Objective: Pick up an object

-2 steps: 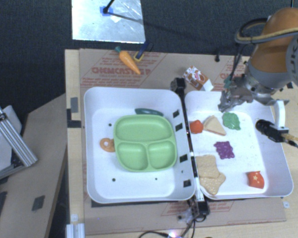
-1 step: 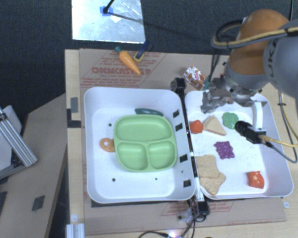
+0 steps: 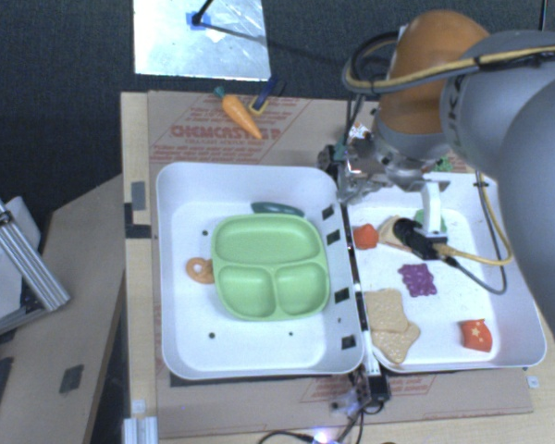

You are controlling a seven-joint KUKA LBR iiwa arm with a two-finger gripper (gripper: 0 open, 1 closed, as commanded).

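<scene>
Desk (image 3: 83, 234) with cardboard sheet (image 3: 301, 123), red print starting "CHEM".
End effector (image 3: 351, 181) above right bin's (image 3: 529, 339) far left corner; open or closed, cannot tell.

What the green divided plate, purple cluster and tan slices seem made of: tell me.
The green divided plate looks like smooth plastic, even colour, soft sheen. The purple cluster seems moulded plastic or rubber: bumpy, matte. The tan slices look matte, plastic or foam; unclear which.
</scene>
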